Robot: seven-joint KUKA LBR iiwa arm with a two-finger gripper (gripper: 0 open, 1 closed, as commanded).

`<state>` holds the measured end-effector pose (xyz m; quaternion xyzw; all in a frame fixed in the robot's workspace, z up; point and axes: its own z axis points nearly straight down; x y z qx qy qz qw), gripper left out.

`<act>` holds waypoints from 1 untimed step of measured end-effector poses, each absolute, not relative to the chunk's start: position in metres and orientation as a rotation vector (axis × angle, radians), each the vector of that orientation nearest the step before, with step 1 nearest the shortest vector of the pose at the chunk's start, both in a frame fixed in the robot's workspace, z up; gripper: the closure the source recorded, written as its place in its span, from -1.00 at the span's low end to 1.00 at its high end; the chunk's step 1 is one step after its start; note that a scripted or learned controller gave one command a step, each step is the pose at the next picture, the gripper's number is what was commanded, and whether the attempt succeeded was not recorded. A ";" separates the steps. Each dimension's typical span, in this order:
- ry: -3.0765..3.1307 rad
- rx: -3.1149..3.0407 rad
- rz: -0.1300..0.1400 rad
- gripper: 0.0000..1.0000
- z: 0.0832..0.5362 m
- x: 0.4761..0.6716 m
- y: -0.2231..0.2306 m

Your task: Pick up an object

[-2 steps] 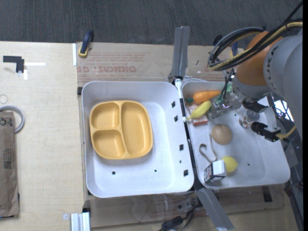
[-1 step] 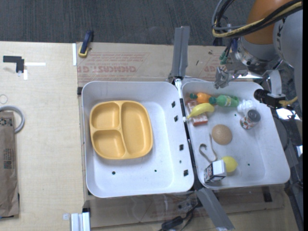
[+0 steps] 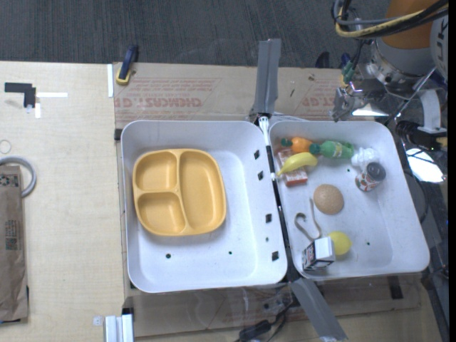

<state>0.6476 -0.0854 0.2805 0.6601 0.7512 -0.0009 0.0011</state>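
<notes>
The arm (image 3: 417, 9) is cut off by the top and right edges. The gripper (image 3: 349, 95) is too cluttered by cables for its fingers to be made out. A brown paper bag (image 3: 11, 241) is cropped at the left edge. The print on the small carton (image 3: 318, 255) cannot be read.

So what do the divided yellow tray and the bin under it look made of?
Divided yellow tray: likely molded plastic, matte with a soft sheen, rounded rims, uniform color. Left bin: looks like thin white plastic or coated sheet, smooth and slightly glossy; I can't tell which.
</notes>
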 end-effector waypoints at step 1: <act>2.435 1.985 -0.004 1.00 0.232 0.659 -0.140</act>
